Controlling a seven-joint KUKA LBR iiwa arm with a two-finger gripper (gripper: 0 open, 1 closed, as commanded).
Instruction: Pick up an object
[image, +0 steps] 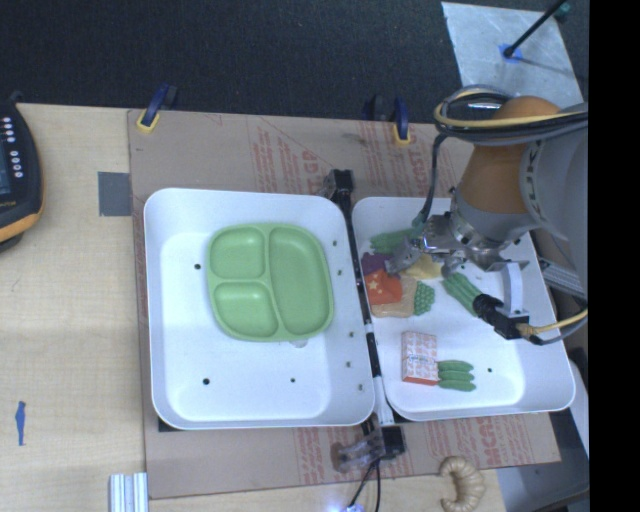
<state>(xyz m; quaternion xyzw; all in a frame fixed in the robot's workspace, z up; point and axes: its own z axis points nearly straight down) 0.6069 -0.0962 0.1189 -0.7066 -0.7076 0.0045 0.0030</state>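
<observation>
Lowering the gripper (428, 252) over the crowded toy food (392, 287), I'm centring on one piece; grip state possibly open, I cannot tell.

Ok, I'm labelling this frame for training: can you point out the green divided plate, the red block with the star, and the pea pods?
green divided plate (270, 281), camera view, centre ridge.
red block (384, 288), camera view, top face.
pea pods (456, 375), camera view, middle of pods.
</observation>
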